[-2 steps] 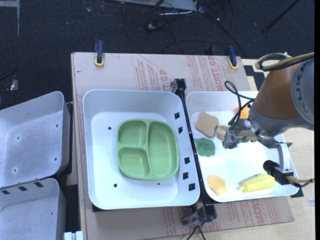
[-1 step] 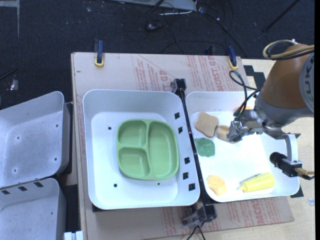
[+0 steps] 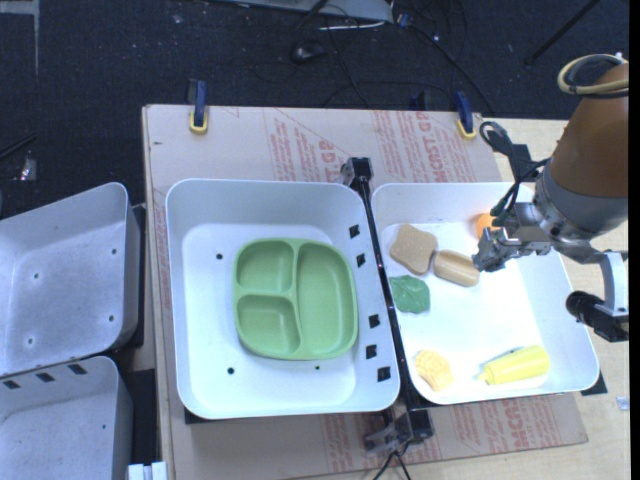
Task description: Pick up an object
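Note:
The right bin [image 3: 560,313] holds a tan bread slice [image 3: 412,247], a tan bun-shaped piece [image 3: 455,268], a green leafy piece [image 3: 410,294], a small yellow ridged piece [image 3: 433,368] and a yellow corn-like piece [image 3: 515,364]. An orange piece [image 3: 484,223] peeks out beside the gripper. My gripper [image 3: 492,253] hangs low over the bin's upper middle, just right of the bun-shaped piece. Nothing is visibly between its dark fingers.
The left bin [image 3: 195,268] carries a green divided tray [image 3: 296,299]. A black divider strip [image 3: 378,288] runs between the bins. Spare white bins [image 3: 60,278] lie off the bench to the left. Blue clamps [image 3: 199,106] grip the board's far edge.

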You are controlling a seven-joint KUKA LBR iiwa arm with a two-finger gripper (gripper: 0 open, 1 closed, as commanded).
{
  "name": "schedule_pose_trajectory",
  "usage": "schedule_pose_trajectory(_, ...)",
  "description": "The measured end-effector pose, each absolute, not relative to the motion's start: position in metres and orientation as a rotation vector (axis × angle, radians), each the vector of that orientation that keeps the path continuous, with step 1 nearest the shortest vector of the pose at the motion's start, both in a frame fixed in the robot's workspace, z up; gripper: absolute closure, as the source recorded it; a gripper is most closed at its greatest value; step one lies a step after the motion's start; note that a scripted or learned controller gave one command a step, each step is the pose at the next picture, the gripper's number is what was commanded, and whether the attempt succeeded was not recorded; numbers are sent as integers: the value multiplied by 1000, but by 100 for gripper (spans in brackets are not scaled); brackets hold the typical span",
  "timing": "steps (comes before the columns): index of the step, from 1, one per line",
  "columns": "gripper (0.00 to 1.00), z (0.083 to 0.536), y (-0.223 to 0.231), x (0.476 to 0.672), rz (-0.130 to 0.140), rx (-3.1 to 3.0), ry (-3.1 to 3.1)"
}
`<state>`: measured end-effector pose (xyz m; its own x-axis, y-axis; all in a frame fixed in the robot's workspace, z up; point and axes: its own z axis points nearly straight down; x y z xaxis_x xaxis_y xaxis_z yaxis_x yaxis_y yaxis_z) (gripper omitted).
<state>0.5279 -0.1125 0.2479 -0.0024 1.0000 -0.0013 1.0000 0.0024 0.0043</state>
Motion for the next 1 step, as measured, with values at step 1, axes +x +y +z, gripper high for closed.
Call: schedule_pose_trajectory(1,100,243,-62,530,0,2215,2230)
